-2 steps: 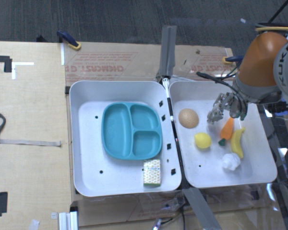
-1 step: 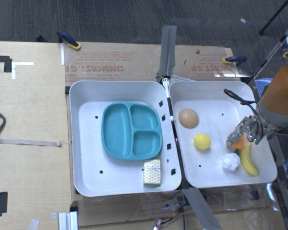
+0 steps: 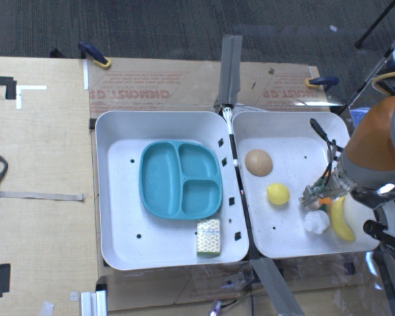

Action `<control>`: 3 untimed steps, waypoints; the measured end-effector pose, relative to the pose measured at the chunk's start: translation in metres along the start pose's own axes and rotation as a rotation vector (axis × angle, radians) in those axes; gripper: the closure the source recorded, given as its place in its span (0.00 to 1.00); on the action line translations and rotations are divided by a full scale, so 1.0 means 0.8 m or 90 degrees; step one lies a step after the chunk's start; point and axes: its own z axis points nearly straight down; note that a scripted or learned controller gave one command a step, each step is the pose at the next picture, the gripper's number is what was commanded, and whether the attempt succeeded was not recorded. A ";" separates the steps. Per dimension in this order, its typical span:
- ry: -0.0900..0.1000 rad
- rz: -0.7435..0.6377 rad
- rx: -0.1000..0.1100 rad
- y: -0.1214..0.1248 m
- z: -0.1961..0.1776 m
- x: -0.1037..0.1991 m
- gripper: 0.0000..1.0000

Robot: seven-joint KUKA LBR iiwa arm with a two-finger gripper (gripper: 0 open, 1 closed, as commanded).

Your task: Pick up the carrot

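While my gripper (image 3: 314, 195) sits low in the right bin (image 3: 286, 245), I cannot tell how it is set; the carrot (image 3: 325, 202) lies just beside it, against the banana (image 3: 342, 221); I judge I might nudge either aside.

the one thing i can read from here is red lettering printed on the cardboard sheet (image 3: 184, 84) lying on the surface behind the two bins. it is upside down in the camera view and seems to spell "chemical guys". more red letters show near the sheet's right end, too partial to make out.
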 end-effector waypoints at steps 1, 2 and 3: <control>0.000 0.168 0.000 -0.004 -0.053 0.048 1.00; -0.001 0.080 0.001 0.079 -0.125 0.102 1.00; 0.000 0.031 0.001 0.036 -0.095 -0.006 1.00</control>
